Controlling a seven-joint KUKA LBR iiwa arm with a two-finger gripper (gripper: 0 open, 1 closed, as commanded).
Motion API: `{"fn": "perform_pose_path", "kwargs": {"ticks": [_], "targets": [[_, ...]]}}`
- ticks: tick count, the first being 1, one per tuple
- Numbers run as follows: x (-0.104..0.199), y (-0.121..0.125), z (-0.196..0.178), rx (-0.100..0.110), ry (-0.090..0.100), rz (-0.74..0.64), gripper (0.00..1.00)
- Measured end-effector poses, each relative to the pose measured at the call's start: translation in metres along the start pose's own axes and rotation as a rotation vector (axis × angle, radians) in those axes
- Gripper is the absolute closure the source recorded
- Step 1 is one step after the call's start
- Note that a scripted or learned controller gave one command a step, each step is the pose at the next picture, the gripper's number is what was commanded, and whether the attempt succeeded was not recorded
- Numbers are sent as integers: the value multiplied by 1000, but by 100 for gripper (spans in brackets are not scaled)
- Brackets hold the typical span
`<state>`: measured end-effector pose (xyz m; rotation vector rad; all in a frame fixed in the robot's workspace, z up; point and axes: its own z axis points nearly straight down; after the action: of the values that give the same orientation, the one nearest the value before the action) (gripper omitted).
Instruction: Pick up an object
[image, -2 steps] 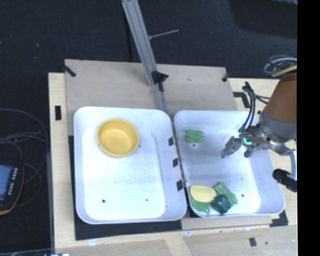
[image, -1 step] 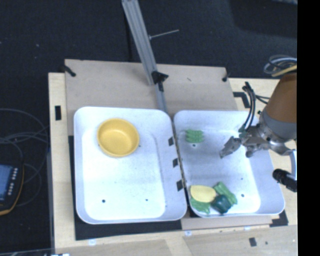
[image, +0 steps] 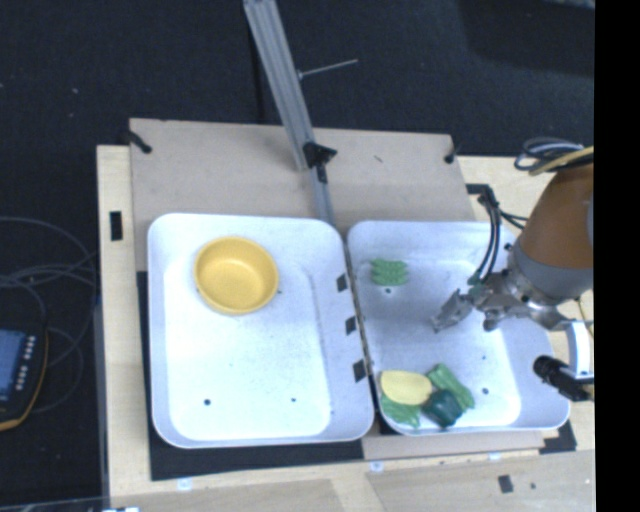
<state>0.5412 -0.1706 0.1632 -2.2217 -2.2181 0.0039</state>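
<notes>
The arm (image: 555, 235) reaches in from the right and its gripper (image: 452, 312) hangs low over the right bin (image: 420, 250), holding nothing.

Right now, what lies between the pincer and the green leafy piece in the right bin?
Nothing: bare white bin floor between pincer and green leafy piece, per the camera view.

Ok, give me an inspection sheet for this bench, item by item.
Surface: two white bins side by side, left bin, right bin.
Job's things: yellow bowl in left bin; green piece, yellow piece and dark green pieces in right bin.
Clutter: nothing seen.
End effector: over right bin, holding nothing.
Cables: black cables along arm.
Surroundings: metal rail, handheld screen at left.
</notes>
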Motion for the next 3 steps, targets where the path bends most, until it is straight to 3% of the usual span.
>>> {"fn": "perform_pose_path", "kwargs": {"ticks": [1, 2, 3], "targets": [[6, -4, 59, 1, 1, -1, 0], [6, -4, 62, -4, 0, -1, 0], [6, -3, 51, -7, 0, 0, 100]]}}
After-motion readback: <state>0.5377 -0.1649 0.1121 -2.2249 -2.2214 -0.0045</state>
